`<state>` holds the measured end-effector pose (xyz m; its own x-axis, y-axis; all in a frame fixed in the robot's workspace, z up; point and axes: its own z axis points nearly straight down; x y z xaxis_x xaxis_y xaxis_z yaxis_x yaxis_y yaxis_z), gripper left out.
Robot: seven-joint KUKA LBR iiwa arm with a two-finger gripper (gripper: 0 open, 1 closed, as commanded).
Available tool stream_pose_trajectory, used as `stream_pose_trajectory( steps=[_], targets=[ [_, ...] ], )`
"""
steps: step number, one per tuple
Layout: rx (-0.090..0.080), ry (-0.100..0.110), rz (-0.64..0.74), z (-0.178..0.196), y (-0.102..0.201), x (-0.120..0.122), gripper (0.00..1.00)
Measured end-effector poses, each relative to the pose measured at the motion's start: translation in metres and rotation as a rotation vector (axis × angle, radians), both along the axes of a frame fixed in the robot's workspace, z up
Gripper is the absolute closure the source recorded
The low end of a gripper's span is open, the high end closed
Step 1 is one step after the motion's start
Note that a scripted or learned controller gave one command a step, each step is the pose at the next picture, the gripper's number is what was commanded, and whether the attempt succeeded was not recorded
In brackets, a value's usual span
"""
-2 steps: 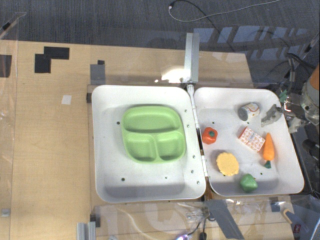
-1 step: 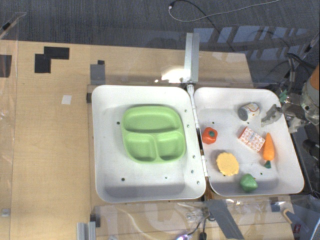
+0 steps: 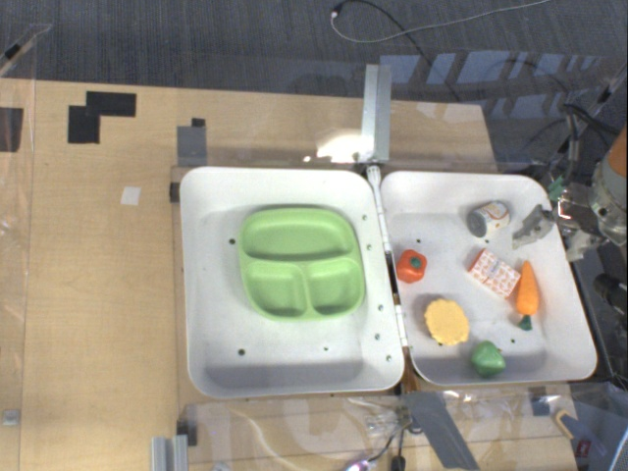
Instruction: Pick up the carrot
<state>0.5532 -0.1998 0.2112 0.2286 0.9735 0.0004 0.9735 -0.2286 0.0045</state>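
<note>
Carrot (image 3: pixel 528 290) lies in the right bin (image 3: pixel 579 356), near its right wall, orange with a green tip pointing toward the near side, one of its kind. Nearest the camera in that bin sits one green vegetable (image 3: pixel 488 359), too small to name, with one round yellow piece (image 3: pixel 446 322) just beyond it. Farther in, one red tomato-like piece (image 3: pixel 411 266) rests by the left wall and one patterned pink-and-white block (image 3: pixel 493 274) lies just left of the carrot, apart from it. At the far side lies one grey-and-white item (image 3: pixel 487 219) whose form is hard to make out. The claw (image 3: pixel 539 224) hangs above the carrot's far end, not touching it; whether its fingers are parted I cannot tell, and the arm is cut off at the right. The left bin (image 3: pixel 201 361) holds one green three-compartment tray (image 3: pixel 299 263). Both bins sit on the worktop (image 3: pixel 88 292).
</note>
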Motion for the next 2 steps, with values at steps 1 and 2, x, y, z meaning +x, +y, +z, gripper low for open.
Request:
stream_pose_trajectory(
  steps=[1,2],
  targets=[
    [0.000,0.000,0.000,0.0000,0.0000,0.0000,0.00],
    [0.000,0.000,0.000,0.0000,0.0000,0.0000,0.00]
  ],
)
